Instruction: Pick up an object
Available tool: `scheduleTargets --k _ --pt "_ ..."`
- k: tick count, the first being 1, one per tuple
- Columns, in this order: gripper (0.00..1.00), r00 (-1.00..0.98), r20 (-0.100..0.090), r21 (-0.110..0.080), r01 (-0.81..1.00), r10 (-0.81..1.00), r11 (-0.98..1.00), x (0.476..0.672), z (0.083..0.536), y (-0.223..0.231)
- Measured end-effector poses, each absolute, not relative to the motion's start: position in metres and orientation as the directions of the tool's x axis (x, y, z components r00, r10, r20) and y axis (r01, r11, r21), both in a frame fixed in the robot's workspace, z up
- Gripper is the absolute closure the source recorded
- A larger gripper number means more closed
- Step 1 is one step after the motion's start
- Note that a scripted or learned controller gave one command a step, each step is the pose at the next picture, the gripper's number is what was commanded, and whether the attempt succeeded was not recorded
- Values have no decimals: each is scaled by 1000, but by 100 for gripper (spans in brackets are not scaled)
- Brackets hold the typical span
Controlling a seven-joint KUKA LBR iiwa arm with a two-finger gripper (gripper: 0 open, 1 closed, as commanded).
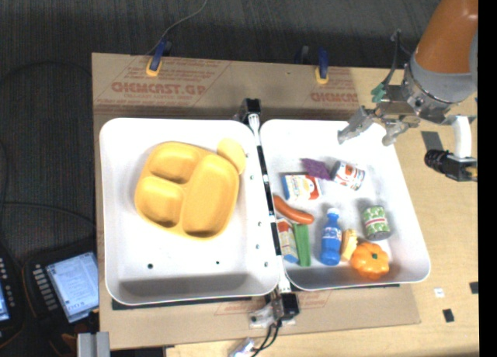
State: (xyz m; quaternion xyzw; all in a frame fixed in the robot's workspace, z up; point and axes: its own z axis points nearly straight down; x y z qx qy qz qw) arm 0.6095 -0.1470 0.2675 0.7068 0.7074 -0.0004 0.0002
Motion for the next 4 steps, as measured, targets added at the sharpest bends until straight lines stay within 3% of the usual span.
scheduleTargets --k 1,2,3,4 --pt "0 -1 -6 14 1000 1000 1 602 123 -154" --pt "0 1 -3 10 1000 1000 -1 515 89 -130" --pt "100 1 -3 13 1000 1000 -1 516 100 -131" --pt "100 -2 0 2 1000 1000 2 525 200 -64"
